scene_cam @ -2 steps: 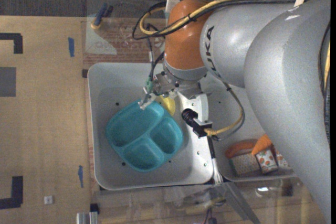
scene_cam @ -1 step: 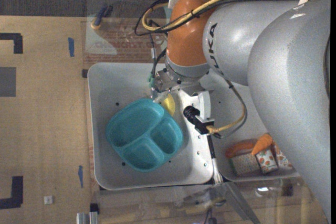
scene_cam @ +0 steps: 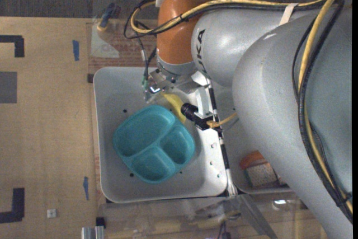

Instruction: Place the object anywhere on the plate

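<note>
Over the left-hand shallow white plastic bin (scene_cam: 106,176) you have the grey arm's two-finger gripper (scene_cam: 162,89) hanging close above the far rim of the teal three-compartment plastic plate (scene_cam: 154,144). You cannot tell how its tool stands, the wrist hides it. A pale yellow object (scene_cam: 172,102) peeks out beneath the wrist, just beside the plate's upper right edge; whether it is gripped is unclear. Judging by that position, you are probably lined up for a drop onto the plate
</note>
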`<state>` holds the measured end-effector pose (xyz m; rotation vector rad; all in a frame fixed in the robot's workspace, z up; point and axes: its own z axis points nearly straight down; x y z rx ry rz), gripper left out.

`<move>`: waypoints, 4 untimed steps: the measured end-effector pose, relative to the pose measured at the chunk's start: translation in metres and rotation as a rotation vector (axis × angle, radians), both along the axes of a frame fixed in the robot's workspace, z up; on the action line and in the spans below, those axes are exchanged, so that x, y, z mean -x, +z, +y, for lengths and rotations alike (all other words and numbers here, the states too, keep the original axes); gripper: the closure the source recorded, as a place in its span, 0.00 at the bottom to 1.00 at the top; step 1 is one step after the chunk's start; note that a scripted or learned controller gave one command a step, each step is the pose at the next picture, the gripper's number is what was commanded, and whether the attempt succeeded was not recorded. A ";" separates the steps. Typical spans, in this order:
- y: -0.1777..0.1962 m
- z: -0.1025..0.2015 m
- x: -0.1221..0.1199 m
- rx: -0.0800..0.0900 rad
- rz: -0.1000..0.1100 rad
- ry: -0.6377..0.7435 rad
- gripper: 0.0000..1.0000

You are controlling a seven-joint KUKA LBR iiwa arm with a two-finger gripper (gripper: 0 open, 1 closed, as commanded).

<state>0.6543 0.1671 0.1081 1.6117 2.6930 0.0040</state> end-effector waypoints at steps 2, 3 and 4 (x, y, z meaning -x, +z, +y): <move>0.104 0.018 0.014 0.000 -0.001 0.050 1.00; 0.147 0.014 0.002 -0.001 -0.001 -0.280 1.00; -0.014 0.051 -0.012 -0.002 -0.002 -0.093 1.00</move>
